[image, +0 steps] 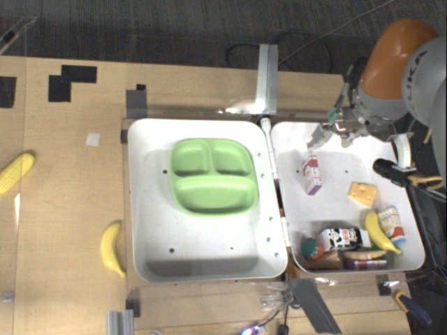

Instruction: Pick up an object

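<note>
On the wooden bench (63, 215) we see two white bins. In the right bin (418, 260), nearest, lie a banana (378, 232) and a cow-print carton (342, 239); farther, a cheese wedge (362, 193) and a small pink carton (312, 174). Above it the gripper (334, 133) hangs with spread fingers, holding nothing.

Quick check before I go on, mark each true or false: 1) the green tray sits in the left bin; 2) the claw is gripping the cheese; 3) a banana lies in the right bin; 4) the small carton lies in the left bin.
1) True: the green tray sits in the left bin.
2) False: the cheese lies apart from the claw.
3) True: a banana lies in the right bin.
4) False: the small carton is in the right bin.
</note>
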Available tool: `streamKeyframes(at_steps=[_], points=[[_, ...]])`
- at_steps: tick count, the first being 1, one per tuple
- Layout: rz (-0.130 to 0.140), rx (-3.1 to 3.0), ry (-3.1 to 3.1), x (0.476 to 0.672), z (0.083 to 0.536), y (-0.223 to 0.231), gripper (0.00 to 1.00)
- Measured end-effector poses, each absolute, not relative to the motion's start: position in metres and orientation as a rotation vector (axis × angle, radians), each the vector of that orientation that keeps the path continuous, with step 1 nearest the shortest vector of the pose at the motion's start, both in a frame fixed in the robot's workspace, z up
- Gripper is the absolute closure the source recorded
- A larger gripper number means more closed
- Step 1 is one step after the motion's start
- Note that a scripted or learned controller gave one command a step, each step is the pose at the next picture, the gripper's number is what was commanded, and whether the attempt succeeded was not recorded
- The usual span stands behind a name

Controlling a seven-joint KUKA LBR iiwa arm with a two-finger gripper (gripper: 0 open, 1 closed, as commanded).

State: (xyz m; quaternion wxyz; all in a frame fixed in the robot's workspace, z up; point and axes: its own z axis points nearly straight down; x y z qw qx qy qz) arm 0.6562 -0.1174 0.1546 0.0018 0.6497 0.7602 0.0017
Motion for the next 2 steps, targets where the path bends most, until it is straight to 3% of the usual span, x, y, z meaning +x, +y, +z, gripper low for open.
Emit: streamKeyframes(at_steps=[1, 2], points=[[0.012, 1.975, 2.43, 0.616, 0.09, -0.101, 0.0], [0.023, 1.972, 2.428, 0.619, 0.102, -0.099, 1.0]])
